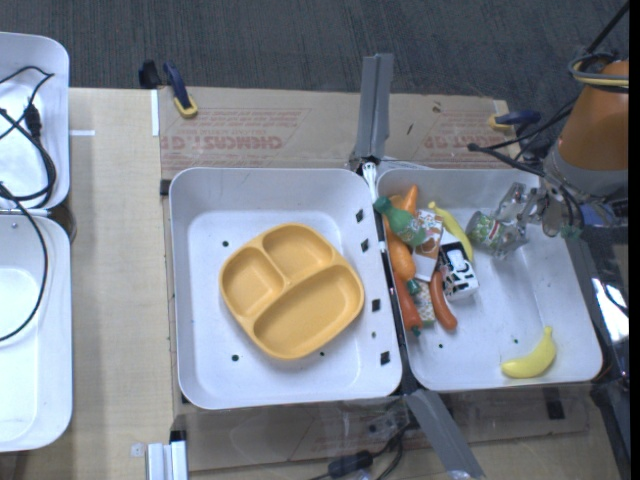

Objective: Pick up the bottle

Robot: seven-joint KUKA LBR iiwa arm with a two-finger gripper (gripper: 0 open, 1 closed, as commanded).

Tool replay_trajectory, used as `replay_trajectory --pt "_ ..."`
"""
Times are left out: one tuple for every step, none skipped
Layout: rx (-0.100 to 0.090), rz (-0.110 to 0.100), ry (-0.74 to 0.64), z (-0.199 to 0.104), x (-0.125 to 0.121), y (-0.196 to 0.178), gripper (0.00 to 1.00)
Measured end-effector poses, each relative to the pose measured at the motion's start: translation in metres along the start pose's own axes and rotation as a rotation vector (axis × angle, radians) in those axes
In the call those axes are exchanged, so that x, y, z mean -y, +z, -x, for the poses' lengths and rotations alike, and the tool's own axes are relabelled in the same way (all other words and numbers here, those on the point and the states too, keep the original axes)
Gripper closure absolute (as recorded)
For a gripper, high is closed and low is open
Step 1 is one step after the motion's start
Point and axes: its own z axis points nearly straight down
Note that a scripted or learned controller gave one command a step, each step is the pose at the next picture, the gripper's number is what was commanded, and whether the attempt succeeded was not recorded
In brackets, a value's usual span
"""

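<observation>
A small clear bottle with a green label [487, 230] is in the right bin [585, 298], near its back right corner. My gripper [512, 224] reaches in from the right below the orange band [598, 128], and its metal fingers close on the bottle's right end. The bottle is tilted and seems slightly raised, with a shadow on the bin floor under it.
Along the right bin's left wall lie a green packet [408, 225], carrots [401, 260], a sausage [441, 304], a black-and-white box [458, 269] and a yellow banana [455, 230]. Another banana [531, 357] lies front right. A yellow divided plate [291, 290] sits in the left bin [190, 298].
</observation>
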Motion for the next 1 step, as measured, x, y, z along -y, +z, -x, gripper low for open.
replay_trajectory --pt "0.002 0.002 -0.465 0.0125 -0.0040 0.0000 1.00"
